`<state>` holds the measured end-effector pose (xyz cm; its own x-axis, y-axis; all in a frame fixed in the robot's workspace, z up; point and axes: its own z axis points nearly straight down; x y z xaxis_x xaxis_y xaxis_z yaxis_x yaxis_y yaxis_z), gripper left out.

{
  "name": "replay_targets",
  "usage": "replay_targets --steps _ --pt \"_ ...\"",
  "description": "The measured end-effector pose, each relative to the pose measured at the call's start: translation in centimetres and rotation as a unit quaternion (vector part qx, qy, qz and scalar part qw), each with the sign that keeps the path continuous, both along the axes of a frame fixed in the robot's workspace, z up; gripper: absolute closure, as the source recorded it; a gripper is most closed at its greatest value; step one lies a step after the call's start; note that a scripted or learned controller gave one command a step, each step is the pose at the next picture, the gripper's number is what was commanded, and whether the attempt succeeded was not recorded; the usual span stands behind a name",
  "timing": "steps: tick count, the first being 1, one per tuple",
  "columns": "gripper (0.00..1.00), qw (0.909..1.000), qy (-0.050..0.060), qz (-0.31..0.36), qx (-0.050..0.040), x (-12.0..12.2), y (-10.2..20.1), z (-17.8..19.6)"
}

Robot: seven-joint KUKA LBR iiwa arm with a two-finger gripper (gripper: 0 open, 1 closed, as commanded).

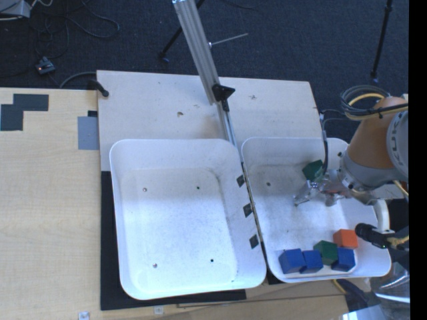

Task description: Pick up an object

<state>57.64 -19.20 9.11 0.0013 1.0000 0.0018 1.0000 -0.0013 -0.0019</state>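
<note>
Two shallow white bins side by side on the surface (167,109): left bin (133,155) and right bin (270,155), with the grey, orange-banded arm (373,145) reaching in over the right one. Fingers (312,191) low over the middle of the right bin, just beside a dark green object (312,170); cannot tell how far open, or whether closed on anything. Along the right bin's near edge, clustered: two blue blocks (300,261), a green block (327,249), another blue block (344,259), an orange block (345,237).
</note>
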Motion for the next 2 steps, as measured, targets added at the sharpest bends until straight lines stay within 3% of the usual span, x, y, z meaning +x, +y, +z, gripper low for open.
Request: replay_targets --steps 1,2 --pt "0.00 1.0000 -0.002 0.003 -0.0004 -2.1 3.9 6.8" --pt "0.00 1.0000 0.001 0.002 -0.0011 5.1 0.0 0.1"
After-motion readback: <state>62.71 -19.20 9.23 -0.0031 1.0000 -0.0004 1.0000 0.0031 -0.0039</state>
